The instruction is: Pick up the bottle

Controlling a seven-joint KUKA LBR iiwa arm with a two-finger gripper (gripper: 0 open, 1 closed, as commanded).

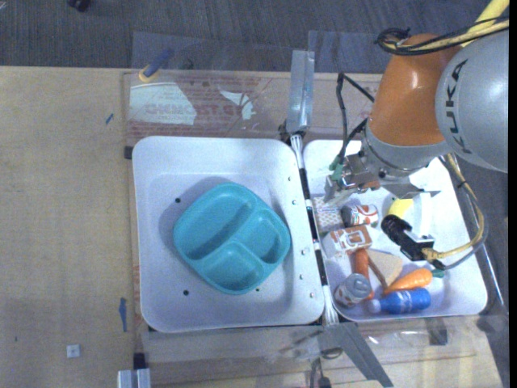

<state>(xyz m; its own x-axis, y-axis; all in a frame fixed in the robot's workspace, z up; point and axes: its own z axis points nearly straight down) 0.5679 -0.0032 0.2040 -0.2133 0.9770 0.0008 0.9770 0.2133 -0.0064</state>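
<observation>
The bottle (401,301) is blue with a white cap and lies on its side along the front wall of the right bin (472,289). My gripper (349,181) hangs over the back left part of that bin, under the orange wrist band, well behind the bottle and apart from it. Directly below the gripper are a small red-and-white can (362,214) and a checkered packet (327,216). The arm's body hides the back of the bin.
Around the bottle lie an orange carrot (409,280), a silver can (353,288), a bread wedge (387,265), a red-and-white carton (350,238) and a yellow item (399,208). The left bin (153,176) holds a teal divided plate (233,237).
</observation>
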